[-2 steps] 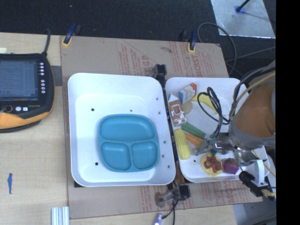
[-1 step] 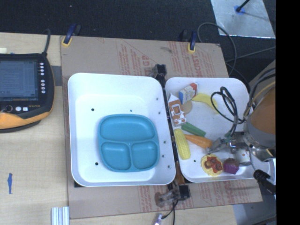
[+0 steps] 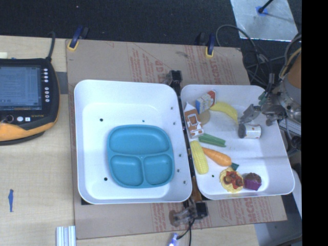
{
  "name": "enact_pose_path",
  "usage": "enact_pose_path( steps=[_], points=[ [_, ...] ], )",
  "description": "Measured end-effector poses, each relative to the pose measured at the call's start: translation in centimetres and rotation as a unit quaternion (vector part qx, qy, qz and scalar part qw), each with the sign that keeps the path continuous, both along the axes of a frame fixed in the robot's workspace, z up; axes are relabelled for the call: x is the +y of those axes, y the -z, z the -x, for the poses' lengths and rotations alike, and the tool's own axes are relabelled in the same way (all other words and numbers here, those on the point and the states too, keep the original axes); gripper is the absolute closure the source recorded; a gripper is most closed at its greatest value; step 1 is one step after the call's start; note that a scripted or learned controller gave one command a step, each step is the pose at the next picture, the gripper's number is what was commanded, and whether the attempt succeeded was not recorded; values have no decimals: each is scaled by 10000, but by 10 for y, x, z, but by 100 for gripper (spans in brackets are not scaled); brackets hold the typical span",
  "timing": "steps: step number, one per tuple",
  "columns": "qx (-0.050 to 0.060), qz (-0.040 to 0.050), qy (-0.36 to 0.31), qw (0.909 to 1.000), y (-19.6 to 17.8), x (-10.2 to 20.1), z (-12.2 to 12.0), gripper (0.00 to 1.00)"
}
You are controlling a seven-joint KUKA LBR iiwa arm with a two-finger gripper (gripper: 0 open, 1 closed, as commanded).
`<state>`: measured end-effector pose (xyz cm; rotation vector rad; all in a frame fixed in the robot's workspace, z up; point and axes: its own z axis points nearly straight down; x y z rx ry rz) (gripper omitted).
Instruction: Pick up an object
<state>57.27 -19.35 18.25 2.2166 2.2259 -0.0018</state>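
- A pale wooden bench (image 3: 36, 178) is seen at the left, carrying a teach pendant (image 3: 25, 99) with a lit screen and an orange rim at its left edge.
- A brown cardboard sheet (image 3: 128, 60) is laid over the bench and is held at its far edge by two clamps, one blue and yellow (image 3: 75, 39), one yellow (image 3: 209, 47).
- The left bin (image 3: 87, 101) is set on the cardboard; a blue divided plate (image 3: 140, 155) lies in its near half.
- The right bin (image 3: 277, 163) is placed just beside it, the two rims touching.
- Along the right bin's left edge, a small carton (image 3: 192, 123) and a yellow corn cob (image 3: 199, 157) are found; a green pod (image 3: 211, 140) and an orange carrot (image 3: 218, 156) lie beside them.
- A banana (image 3: 225, 109) is seen toward the far edge, and a pizza slice (image 3: 231, 179) and a purple piece (image 3: 252, 181) sit near the near edge.
- The gripper (image 3: 250, 123) is lowered toward the bin's right edge, over a white cylinder (image 3: 251, 131); whether the fingers are spread or pinching cannot be told.
- Dark carpet (image 3: 128, 6) and cables (image 3: 246, 45) are seen beyond the bench.
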Motion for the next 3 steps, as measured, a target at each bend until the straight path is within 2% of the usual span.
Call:
enact_pose_path(
  steps=[1, 2, 3],
  points=[
    [15, -4, -5, 10000, 91, 8, -46, 0],
    [2, -3, 7, 10000, -17, 32, 14, 0],
    [15, -3, -11, 10000, 7, 85, 33, 0]
  ],
)
